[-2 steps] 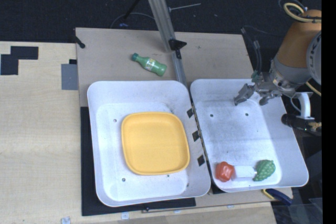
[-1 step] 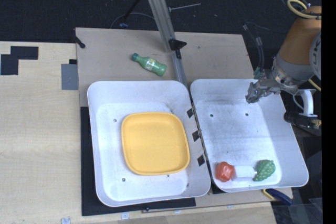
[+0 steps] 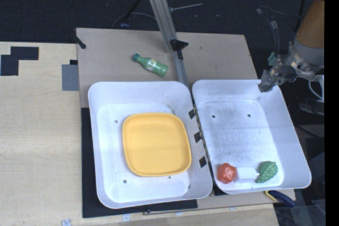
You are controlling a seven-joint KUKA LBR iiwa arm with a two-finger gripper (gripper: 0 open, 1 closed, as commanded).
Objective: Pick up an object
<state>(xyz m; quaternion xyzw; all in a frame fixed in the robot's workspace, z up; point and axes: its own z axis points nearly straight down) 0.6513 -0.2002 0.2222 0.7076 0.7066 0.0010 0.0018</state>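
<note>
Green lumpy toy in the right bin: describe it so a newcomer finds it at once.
Start at the right-hand shallow white bin and follow its near edge to the right corner. Three small things lie in a row: a red round toy, a white block, then the green lumpy toy, rightmost and the only green one.

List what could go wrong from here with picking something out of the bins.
1. The red toy, white piece and green toy lie bunched against the right bin's near wall, so a grab may hit the wall or catch two.
2. The gripper sits over the far rim, well away from them.
</note>
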